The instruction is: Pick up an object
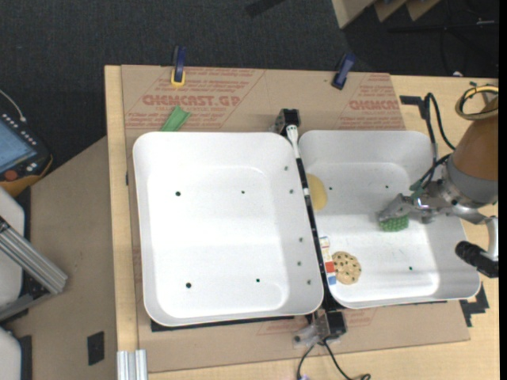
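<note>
Arm [475, 161]: orange band on top, rounded, grey section below it. Tool [396, 210] is light grey metal, fingers narrow and angular (detail too blurred to read). Black cable [432, 125] loops up beside the wrist, a yellow-ish cable loop [478, 101] above the band. No legible markings.

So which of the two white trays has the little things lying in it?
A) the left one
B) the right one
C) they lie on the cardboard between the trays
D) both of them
B: the green object, the cookie and the yellow object all lie in the right tray, where the gripper is reaching.
</note>
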`<state>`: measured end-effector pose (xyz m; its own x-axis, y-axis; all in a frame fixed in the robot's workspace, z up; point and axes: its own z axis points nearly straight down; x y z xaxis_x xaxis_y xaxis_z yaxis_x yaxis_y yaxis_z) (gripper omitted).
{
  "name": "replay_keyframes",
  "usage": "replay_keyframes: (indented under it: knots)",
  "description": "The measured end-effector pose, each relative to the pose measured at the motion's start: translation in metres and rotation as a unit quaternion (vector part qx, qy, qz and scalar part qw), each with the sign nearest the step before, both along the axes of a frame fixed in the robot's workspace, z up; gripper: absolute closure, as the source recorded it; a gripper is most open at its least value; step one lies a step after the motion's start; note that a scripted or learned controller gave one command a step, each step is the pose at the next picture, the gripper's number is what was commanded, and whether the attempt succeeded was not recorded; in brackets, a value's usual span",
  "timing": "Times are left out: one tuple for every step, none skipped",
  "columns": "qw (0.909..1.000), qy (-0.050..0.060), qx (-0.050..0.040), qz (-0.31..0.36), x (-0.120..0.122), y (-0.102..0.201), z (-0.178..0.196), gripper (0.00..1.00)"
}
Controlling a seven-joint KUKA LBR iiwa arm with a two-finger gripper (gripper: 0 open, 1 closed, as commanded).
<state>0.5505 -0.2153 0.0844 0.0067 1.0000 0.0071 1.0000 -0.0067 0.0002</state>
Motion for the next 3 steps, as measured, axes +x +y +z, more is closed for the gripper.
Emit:
replay_keyframes:
  knots:
    - [1.0000, -0.002, -0.0045, 0.004, 0.018, 0.002, 0.001, 0.00]
    - [1.0000, -0.003, -0.0047, 0.003, 0.018, 0.002, 0.013, 1.00]
    - [0.9999, -0.006, -0.0057, 0.006, 0.024, 0.078, 0.006, 1.00]
